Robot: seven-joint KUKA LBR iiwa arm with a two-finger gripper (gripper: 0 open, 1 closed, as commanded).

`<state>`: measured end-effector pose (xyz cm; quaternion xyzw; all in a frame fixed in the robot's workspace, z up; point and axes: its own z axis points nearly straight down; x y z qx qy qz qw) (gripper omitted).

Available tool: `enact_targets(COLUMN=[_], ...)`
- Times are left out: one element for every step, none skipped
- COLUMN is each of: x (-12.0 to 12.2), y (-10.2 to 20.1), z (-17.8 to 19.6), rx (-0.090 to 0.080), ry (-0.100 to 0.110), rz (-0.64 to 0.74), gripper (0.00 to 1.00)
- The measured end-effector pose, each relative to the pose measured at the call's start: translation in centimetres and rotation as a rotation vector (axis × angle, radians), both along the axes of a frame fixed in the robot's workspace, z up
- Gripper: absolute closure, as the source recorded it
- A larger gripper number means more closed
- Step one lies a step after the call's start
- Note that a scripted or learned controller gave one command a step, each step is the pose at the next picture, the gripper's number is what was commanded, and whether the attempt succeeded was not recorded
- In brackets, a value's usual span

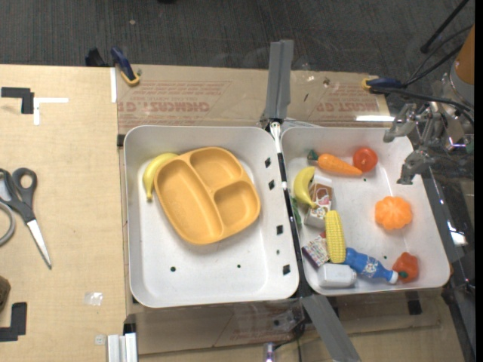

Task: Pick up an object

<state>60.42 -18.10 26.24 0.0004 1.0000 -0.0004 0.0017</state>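
Two white bins side by side on a cardboard-covered bench. Left bin holds a yellow divided tray, tilted, with a banana tucked against the tray's upper left edge.

Right bin is cluttered. Along its far side: a carrot lying crosswise, a tomato just beside the carrot's right end. Left side: a second banana, touching a small printed box. Below that, a corn cob standing lengthwise, overlapping a small packet at its lower left. Near corner: a white tub and a blue bottle lying on its side, its cap end toward a red pepper. An orange sits apart from the rest, in the open right-middle of the bin.

Gripper hangs over the bin's far right corner, above the rim, metal parts and cabling crowded around it. Cannot tell whether it is released or clenched; nothing visible in it. Nearest objects to it are the tomato and the orange, both apart from it.

Off the bins: scissors on the wooden table at left, blue clamps at the cardboard's far edge, a grey strip running up between the bins.
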Motion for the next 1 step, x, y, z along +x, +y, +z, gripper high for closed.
enact_targets(x=[-2.04], y=[1.05], z=[-16.94], rx=[0.000], ry=[-0.001], rz=[-0.071], gripper=[0.00])
